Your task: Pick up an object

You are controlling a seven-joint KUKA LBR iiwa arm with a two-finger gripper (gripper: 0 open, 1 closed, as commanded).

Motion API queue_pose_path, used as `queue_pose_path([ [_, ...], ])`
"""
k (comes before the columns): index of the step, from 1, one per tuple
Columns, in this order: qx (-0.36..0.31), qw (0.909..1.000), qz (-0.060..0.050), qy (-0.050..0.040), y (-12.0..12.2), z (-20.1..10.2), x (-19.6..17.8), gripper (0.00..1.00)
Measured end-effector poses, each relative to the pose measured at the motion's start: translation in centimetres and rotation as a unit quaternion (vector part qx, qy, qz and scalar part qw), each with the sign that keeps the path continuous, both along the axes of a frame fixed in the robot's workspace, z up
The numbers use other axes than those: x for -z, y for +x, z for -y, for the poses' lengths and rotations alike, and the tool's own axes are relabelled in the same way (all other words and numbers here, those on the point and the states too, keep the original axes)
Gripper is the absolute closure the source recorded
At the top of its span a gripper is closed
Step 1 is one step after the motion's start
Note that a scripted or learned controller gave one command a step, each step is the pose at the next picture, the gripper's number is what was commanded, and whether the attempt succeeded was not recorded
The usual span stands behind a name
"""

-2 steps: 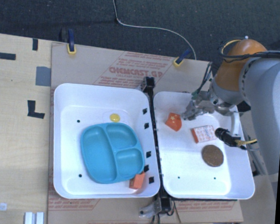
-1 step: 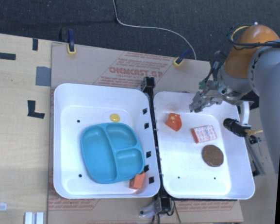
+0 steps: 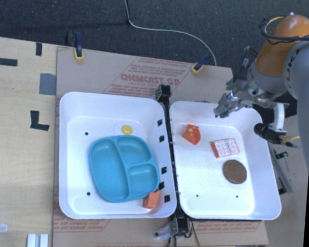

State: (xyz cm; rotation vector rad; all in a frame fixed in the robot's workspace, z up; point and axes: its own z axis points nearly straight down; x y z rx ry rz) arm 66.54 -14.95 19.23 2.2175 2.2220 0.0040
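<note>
Gripper (image 3: pixel 224 111) hangs over the right bin's (image 3: pixel 254 207) far rim, finger state unclear; red-white packet (image 3: pixel 225 148) lies tilted, clear floor around.

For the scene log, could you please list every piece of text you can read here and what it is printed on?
"CHEMCAST GP": red print on the brown board under the bins, partly readable; the smaller lines beneath it are blurred.
Red and white packet in the right bin: print too small to read.

Grey arm with orange band (image 3: pixel 290 41): cut off by right edge. Small orange block (image 3: pixel 151 199): partly hidden under blue divided plastic tray (image 3: pixel 122 167). Print on red-and-white packet (image 3: pixel 225 148): too small to read.
</note>
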Motion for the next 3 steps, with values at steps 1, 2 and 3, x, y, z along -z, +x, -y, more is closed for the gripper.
queue_pose_path([
  [1,0.0,1.0,0.0,-0.0002,0.1,-0.1,-4.1,1.0],
  [2,-0.002,1.0,-0.003,0.0007,-2.1,-5.9,-3.7,1.0],
  [3,-0.001,1.0,-0.004,0.0005,-3.4,-10.7,-2.5,1.0],
])
